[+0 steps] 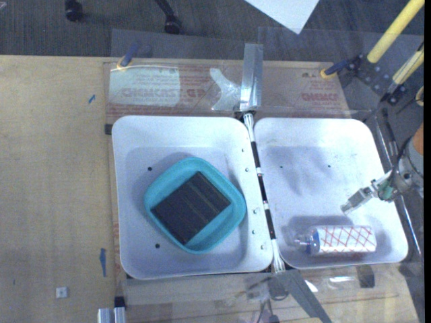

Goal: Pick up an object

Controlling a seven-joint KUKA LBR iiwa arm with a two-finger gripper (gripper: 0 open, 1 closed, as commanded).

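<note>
A white tube with a red criss-cross pattern and a blue cap (339, 240) lies on its side along the front of the right bin (316, 147). In the left bin (135, 147) sits a teal square dish (195, 204) with a dark ribbed block (189, 207) inside it. My gripper (361, 198) reaches in from the right edge, over the right side of the right bin. It hangs a little above and to the right of the tube, apart from it, and nothing shows in its grasp.
A raised ridge (259, 194) divides the two bins. Behind the bins lie taped plastic sheets and a metal bracket (251, 79). Yellow-handled clamps (397, 25) stand at the back right. Bare wooden bench (54, 180) spreads to the left.
</note>
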